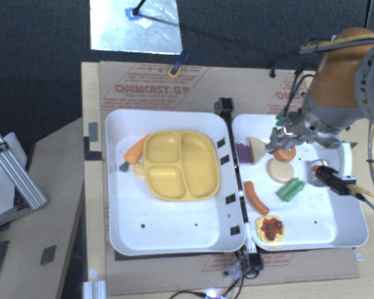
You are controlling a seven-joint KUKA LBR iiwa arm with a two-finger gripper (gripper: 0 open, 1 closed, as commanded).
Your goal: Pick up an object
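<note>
The right bin (327,224) holds several toy foods: a purple piece (244,152), a pale wedge (257,147), a small orange round piece (285,155), a beige disc (279,170), a green piece (290,189), a red sausage (257,197) and a small pizza (270,228). My gripper (283,144) is low in this bin, directly over the orange round piece and touching or nearly touching its top. The wedge lies just to the gripper's left and the beige disc just in front of it.
The left bin (168,232) carries a yellow divided plate (177,165) with an orange carrot (135,149) against its left edge. A black divider (232,167) separates the bins. The arm's wrist and a black attachment (327,176) hang over the right bin's far right part.
</note>
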